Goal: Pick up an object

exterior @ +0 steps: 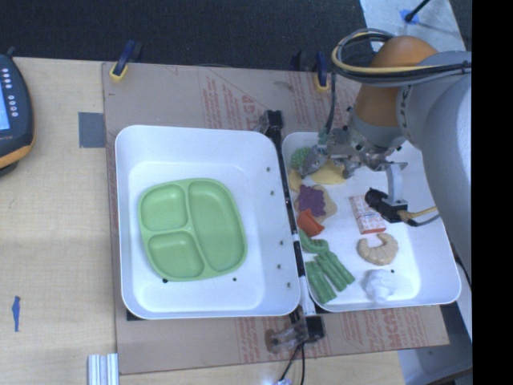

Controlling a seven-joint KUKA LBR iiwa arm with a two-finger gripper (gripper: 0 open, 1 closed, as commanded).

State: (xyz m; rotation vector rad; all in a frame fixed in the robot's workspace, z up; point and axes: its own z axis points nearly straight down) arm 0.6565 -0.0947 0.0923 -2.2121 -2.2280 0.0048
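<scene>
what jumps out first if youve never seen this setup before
The green divided plate lying alone in the left bin draws the eye first. Next is the grey arm with its orange band, reaching down over the far end of the right bin, its gripper among small toy foods: a purple piece, green beans and a tan pastry.

A robotics lab: a wooden bench carries a cardboard sheet held down by clamps, with two white bins mounted on it, a divided green tray and toy food as test pieces, and a teach pendant lying at the bench's left edge
</scene>
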